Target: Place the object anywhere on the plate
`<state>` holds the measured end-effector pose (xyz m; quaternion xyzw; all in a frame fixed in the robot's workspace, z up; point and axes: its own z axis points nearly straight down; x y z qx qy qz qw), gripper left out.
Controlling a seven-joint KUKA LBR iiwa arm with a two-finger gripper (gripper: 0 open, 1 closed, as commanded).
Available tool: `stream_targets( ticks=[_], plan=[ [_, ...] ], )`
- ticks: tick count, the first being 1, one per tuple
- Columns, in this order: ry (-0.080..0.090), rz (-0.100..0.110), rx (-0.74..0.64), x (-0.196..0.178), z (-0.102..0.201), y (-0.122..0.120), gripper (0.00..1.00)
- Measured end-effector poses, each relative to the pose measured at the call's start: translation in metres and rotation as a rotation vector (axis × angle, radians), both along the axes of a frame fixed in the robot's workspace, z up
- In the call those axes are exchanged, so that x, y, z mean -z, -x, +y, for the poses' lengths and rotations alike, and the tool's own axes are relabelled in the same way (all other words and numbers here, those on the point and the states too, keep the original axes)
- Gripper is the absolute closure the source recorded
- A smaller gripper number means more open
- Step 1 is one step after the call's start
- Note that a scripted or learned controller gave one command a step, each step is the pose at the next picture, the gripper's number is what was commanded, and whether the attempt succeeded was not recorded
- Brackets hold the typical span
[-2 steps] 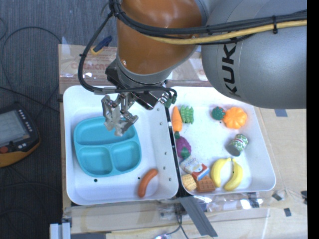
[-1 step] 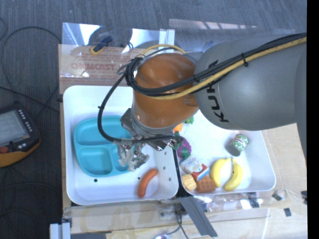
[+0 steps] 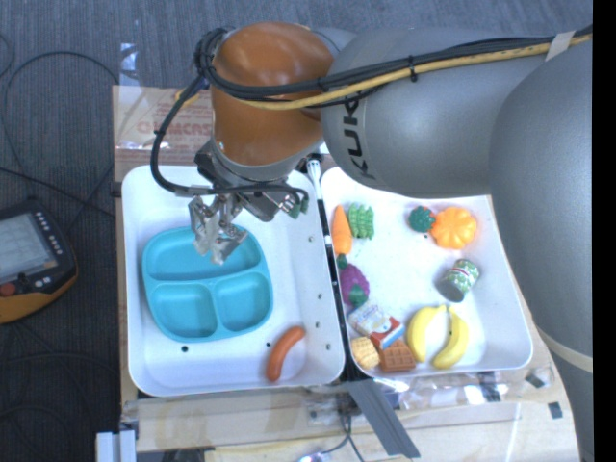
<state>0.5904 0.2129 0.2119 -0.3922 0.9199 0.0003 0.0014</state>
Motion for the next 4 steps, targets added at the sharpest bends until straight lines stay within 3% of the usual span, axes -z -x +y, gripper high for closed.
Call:
stream_targets(
  ticks=[1, 2, 3, 4],
  plan=[
    [0.002, 0.002, 0.000, 0.009, -0.081, 0.047, 1.00],
    [-0.001, -0.010, 0.008, -0.206, -0.084, -0.001, 1.00],
    [0.001, 0.009, -0.095, -0.093, -0.053, 0.048, 1.00],
    [0.000, 0.010, -0.125, -0.022, -0.067, 0.018, 1.00]
  ],
)
